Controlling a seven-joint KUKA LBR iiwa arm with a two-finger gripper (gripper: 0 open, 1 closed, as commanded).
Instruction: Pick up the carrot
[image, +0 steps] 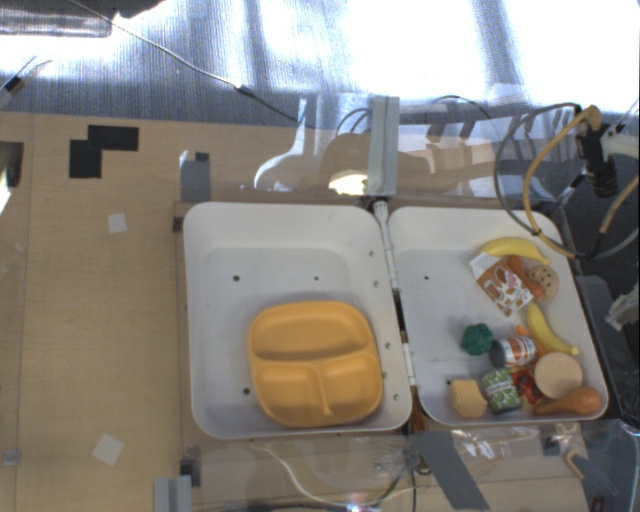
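Awaiting the reach: on the tabletop (90, 350), the left bin (215, 230) carries a yellow divided tray (315, 360), and the right bin (430, 260) holds toy food. What looks like the carrot (526, 273) lies at its far right, wedged between a snack packet (503, 288) and a cookie (543, 280). Whether the pincer is released or clenched cannot be told. The approach likely comes next, and calls for a careful descent among close neighbours.

A light wooden bench (90, 330) carries two shallow white bins side by side: the left bin (225, 260) and the right bin (435, 270), touching along their inner edges. Black marks (100, 148) lie at the far left.
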